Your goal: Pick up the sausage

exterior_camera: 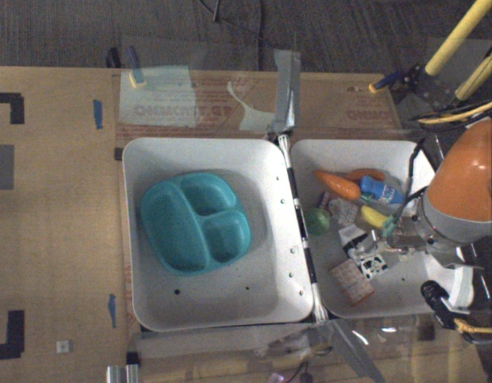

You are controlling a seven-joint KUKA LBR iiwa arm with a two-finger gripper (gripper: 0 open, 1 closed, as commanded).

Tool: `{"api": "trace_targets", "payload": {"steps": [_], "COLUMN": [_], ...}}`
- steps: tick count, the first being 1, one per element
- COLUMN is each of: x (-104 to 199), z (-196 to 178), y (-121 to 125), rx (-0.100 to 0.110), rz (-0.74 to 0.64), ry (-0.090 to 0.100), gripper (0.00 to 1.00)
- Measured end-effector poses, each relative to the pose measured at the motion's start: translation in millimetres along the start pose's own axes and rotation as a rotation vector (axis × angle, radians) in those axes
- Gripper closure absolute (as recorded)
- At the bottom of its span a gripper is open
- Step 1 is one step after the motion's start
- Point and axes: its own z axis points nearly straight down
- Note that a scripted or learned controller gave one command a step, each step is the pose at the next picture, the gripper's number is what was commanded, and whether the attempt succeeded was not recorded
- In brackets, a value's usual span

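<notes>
Sausage (pixel 365 174) lies at right bin's (pixel 333 302) far side, well apart from my gripper (pixel 371 255), long axis left-right. Gripper state: can't tell.

The desk (pixel 54 238) was light tan wood marked with black corner brackets (pixel 9 107), a grey square (pixel 0 166) and short strips of blue tape (pixel 97 113), while both bins, the left bin (pixel 150 294) and the right bin (pixel 405 294), were plain white. A teal divided plate (pixel 196 222) lay in the left bin; the right bin held an orange carrot (pixel 338 184), a blue bottle (pixel 381 190), a yellow piece (pixel 373 215), a green ball (pixel 317 221), a reddish-brown sausage (pixel 367 174) and a brown patterned card (pixel 352 280). The arm (pixel 469 182) was orange over grey, and the floor (pixel 86 14) was dark grey carpet.
</notes>
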Motion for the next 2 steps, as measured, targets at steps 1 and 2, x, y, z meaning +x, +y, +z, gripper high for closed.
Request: {"api": "trace_targets", "payload": {"steps": [1, 2], "x": [16.2, -2.2], "z": [54.3, 46.9], "y": [5.5, 85.9], "rx": [-0.006, 0.0], "rz": [0.354, 0.554], "ry": [0.002, -0.001], "gripper": [0.0, 0.0]}}
